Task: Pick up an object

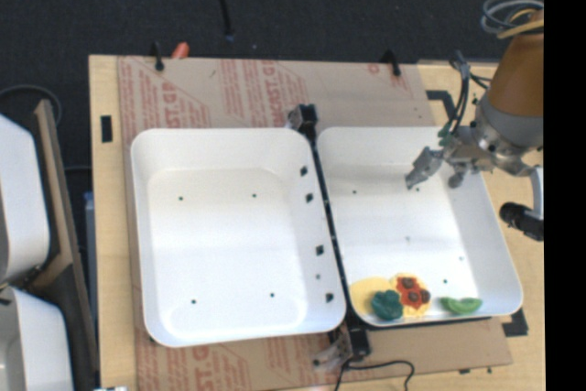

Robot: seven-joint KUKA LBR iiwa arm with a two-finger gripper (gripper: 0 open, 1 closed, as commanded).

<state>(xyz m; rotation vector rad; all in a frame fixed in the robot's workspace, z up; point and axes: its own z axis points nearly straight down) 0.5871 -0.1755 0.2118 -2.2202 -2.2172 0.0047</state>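
Observation:
Several small objects lie along the front edge of the right bin point(412, 224): a yellow flat piece point(364, 294), a dark teal lump point(386, 306) on it, an orange and red piece point(412, 290) and a green piece point(461, 305). My gripper point(439, 174) hangs over the bin's back right part, far behind those objects. Its two fingers stand apart, open, with nothing between them.
The left bin point(229, 233) sits beside the right one, with a black divider with clips point(319, 215) running between them. Both rest on a cardboard sheet point(238, 92) on the bench. A black part point(520, 220) sticks out at the right bin's right rim.

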